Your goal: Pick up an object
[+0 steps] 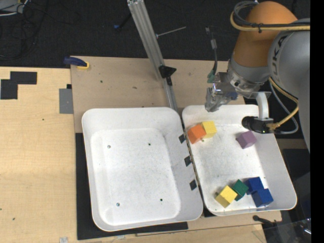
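Observation:
The right bin (pixel 283 186) holds several small blocks. An orange block (pixel 196 133) and a yellow block (pixel 209 129) sit together near its far left corner. A purple block (pixel 246 139) lies toward its right side. Near the front edge cluster a yellow block (pixel 227 196), a green block (pixel 240 188) and two blue blocks (pixel 258 191). My gripper (pixel 214 103) hangs above the bin's far edge, just beyond the orange and yellow pair, with nothing seen between its fingers.
The left bin (pixel 96 135) stands beside the right one, joined by black clips (pixel 186 160). A slanted aluminium rail (pixel 152 44) rises behind the bins. The arm's grey body fills the upper right.

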Tool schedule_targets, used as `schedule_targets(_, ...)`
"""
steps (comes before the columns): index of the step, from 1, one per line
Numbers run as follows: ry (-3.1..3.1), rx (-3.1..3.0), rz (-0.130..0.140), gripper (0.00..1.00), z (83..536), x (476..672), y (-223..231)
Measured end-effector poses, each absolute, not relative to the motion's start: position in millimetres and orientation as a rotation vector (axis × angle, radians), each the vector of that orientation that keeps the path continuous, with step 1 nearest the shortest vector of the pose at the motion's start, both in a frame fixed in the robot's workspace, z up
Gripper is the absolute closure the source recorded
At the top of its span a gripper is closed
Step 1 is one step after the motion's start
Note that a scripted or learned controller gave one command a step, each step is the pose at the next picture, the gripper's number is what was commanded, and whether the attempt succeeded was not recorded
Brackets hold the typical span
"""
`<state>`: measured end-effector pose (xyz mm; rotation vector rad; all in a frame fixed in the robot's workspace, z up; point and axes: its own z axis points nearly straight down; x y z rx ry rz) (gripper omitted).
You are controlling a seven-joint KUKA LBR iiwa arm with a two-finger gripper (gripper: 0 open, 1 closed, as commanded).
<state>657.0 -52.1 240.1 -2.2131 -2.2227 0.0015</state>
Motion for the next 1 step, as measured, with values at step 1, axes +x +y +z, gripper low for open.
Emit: schedule_targets(1, -2.223, -2.214, 0.002, 1.00, 243.5, 649.2, 1.4)
